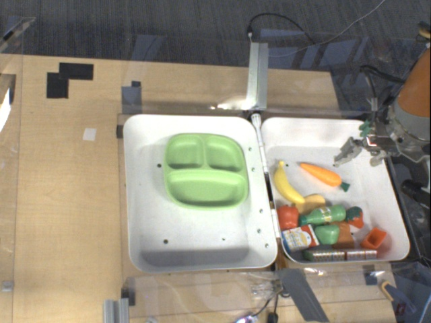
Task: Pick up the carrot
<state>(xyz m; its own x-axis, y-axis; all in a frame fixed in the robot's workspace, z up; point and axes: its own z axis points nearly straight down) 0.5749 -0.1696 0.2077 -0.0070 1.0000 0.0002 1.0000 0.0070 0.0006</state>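
Note:
The orange carrot (pixel 320 174) lies in the right bin (pixel 306 132), tilted, with its green stem end pointing lower right. It rests apart from the other toys, just right of the banana (pixel 288 186). My gripper (pixel 361 153) hovers above the bin's right side, up and to the right of the carrot, and does not touch it. Its fingers (pixel 345 152) are spread open with nothing between them.
The near end of the right bin holds a pile of toy food: a red tomato (pixel 288 217), a green bottle (pixel 327 214), a small carton (pixel 300 237), an orange cup (pixel 375 237). A green divided plate (pixel 205 169) sits in the left bin (pixel 145 200).

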